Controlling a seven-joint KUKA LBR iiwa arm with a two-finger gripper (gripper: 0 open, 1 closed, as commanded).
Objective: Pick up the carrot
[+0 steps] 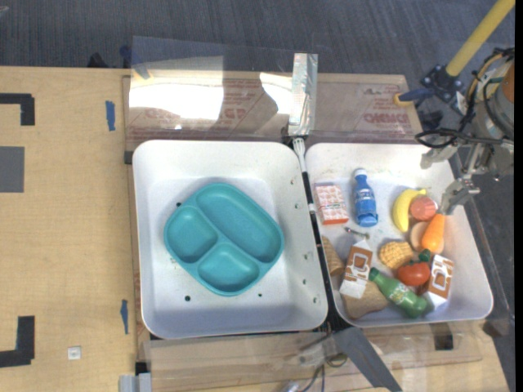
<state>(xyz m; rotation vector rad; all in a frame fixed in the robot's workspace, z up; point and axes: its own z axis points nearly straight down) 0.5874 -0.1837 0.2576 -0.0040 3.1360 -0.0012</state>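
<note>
The carrot (pixel 433 233) is a short orange piece lying at the right side of the right bin (pixel 478 296). It rests between a reddish round fruit (pixel 422 208) and a small brown carton (pixel 441 278). My gripper (pixel 455 196) hangs at the bin's right wall, just above and to the right of the carrot's upper end. Nothing is seen held in it. The arm's wrist and its cables sit at the right edge of the view.
Crowded around the carrot are a banana (pixel 402 209), a blue bottle (pixel 364 197), a red-and-white box (pixel 331 202), a brown carton (pixel 357 269), a green bottle (pixel 399 292) and a red pepper (pixel 414 273). A teal divided plate (pixel 223 237) lies in the left bin (pixel 155 170).
</note>
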